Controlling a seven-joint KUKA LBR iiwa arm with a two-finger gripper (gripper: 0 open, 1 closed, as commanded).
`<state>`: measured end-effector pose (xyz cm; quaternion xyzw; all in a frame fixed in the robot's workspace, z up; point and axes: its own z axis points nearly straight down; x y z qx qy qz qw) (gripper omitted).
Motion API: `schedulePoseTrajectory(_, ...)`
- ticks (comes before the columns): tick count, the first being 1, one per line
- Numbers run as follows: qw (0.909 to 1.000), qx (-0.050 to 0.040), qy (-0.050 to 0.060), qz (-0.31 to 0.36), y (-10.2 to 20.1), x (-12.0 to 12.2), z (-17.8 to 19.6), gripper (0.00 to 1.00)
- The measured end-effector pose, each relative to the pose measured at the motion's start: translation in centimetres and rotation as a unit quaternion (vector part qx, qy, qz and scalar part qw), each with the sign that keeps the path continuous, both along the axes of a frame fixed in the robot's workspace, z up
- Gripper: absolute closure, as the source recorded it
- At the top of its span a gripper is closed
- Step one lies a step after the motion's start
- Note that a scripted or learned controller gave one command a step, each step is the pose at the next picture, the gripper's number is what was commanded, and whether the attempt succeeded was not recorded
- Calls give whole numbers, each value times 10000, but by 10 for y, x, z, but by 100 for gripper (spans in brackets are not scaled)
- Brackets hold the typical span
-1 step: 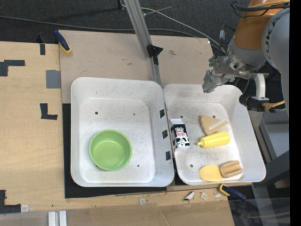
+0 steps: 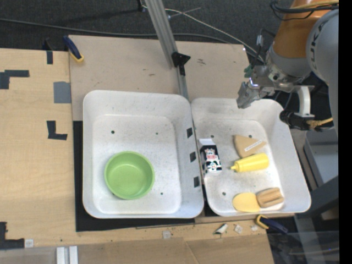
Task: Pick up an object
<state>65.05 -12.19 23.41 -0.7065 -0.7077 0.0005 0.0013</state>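
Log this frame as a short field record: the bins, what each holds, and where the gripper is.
left bin: green bowl, front left part
right bin: yellow bottle lying on its side; tan wedge just behind it; black-and-white small box by the left wall; yellow and tan brush-like item at the front
gripper: above the right bin's back edge, nothing visibly between its fingers
arm: reaches in from the right

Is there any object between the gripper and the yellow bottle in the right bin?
Nothing visible does. The gripper hangs over the right bin's far edge; bare floor lies between it and the yellow bottle, with the tan wedge just beside that path.
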Motion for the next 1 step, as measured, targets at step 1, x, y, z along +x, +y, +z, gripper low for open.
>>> schedulePoseTrajectory(1, 10000, -8, 31, -3, 4, -4, -47, 0)
